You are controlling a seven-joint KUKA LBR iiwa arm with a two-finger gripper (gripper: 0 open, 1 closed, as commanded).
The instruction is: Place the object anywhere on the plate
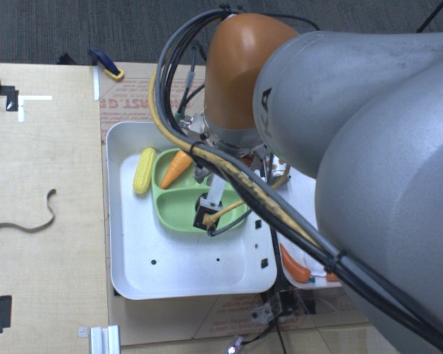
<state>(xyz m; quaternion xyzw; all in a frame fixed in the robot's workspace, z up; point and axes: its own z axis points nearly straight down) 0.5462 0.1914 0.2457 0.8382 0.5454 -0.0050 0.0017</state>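
Observation:
A green divided plate (pixel 179 205) lies in the left white bin (pixel 184 271). An orange carrot (pixel 176 167) rests in the plate's upper compartment, slanting up to the right. A yellow corn cob (pixel 144 170) lies against the plate's left rim, partly on the bin floor. My gripper (pixel 215 177) hangs over the right part of the plate, mostly hidden beneath the orange-banded wrist and the cable bundle. I see nothing between its fingers.
The grey arm covers most of the right bin (pixel 301 192); an orange-red object (pixel 295 268) shows at that bin's near edge. On the bench to the left lie a curved brown strip (pixel 26 223) and a blue-and-yellow clamp (pixel 107 63).

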